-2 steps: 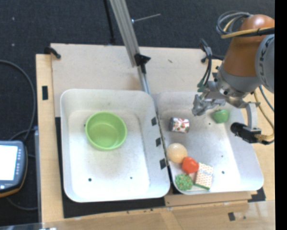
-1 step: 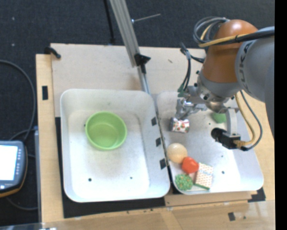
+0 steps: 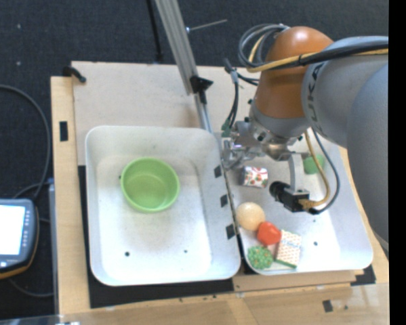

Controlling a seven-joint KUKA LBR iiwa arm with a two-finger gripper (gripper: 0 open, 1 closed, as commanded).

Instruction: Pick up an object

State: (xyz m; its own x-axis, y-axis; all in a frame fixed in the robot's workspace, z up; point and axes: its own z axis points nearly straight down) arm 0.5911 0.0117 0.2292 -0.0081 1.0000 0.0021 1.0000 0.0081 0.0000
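Reaching in from the right, the grey arm [image 3: 352,87] with its orange band [image 3: 287,70] is hanging over the right-hand white bin [image 3: 338,242]. Its gripper [image 3: 238,151] is sitting low at the far left corner of that bin, close against the wall shared with the left bin; whether it is open or closed cannot be told, as the wrist is hiding it.

Just beside the gripper, toward the front, a small white object with red and green print [image 3: 255,176] is lying on the bin floor, apart from the gripper. Nearer the front, a pale cream ball [image 3: 250,216] is resting by the dividing wall. A red object [image 3: 269,233] is touching it on the right, and a patterned card-like piece [image 3: 289,247] is lying beside that. A green textured object [image 3: 259,256] is sitting at the bin's front left corner. A black fitting [image 3: 289,196] on a cable is hanging below the wrist, over the middle of the bin.

A light green bowl [image 3: 150,184] is standing upright in the left white bin [image 3: 114,249], well apart from the arm. A screen device [image 3: 9,232] is lying off the bench, at the left edge.
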